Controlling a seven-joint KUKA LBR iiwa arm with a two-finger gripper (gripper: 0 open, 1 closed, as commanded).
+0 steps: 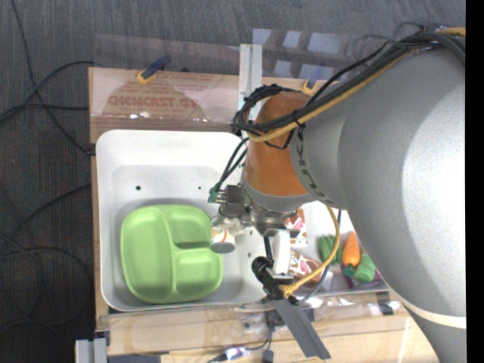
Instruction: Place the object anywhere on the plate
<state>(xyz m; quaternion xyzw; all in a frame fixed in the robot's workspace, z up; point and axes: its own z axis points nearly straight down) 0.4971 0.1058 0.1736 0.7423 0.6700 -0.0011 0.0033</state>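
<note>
Dark grey carpet lying all around the bench, with black cables trailing across it at the left. Sitting on the bench: two shallow white bins side by side, the left bin holding a green plate with three compartments, set low and left in it. Leaning behind that bin, a brown cardboard sheet under clear film, bearing faded reddish print, too blurred to read with certainty. Reaching in from the right, the big grey arm with its orange band, covering most of the right bin. Hanging at the wrist, the gripper, just off the plate's right edge over the left bin's white floor; cannot tell how its fingers are standing. Lying in the right bin, near the arm: a carrot beside green pieces, and some red-and-white packaging partly hidden, its print unreadable. Which of these is the task's object, cannot tell.
</note>
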